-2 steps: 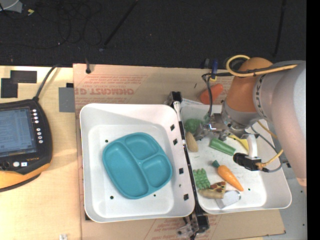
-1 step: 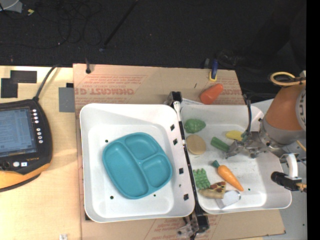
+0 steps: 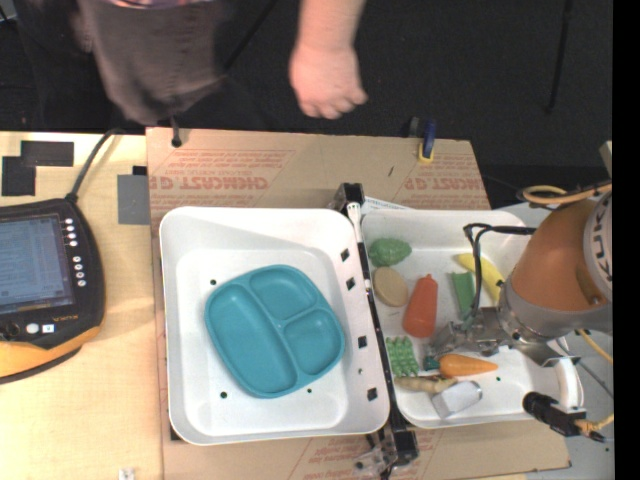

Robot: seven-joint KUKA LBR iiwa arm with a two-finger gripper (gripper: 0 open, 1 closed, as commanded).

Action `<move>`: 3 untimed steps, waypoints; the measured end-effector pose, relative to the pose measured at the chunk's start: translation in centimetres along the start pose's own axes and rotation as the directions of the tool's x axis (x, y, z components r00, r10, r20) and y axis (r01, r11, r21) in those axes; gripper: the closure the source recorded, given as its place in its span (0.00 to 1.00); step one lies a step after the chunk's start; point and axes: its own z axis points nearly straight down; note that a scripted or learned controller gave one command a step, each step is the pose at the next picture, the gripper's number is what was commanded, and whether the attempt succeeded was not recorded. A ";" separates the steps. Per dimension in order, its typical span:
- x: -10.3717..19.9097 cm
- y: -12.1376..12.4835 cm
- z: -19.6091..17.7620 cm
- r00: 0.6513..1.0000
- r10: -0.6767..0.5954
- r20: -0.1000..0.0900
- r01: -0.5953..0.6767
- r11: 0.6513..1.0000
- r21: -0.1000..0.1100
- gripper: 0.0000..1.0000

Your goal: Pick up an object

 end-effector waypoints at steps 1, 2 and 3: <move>0.3 8.0 0.0 1.000 -0.005 0.006 0.005 1.000 -0.012 0.00; 0.2 7.7 -0.9 1.000 -0.002 0.003 0.002 1.000 -0.004 1.00; 0.2 7.7 -0.9 1.000 -0.002 0.003 0.002 1.000 -0.003 0.00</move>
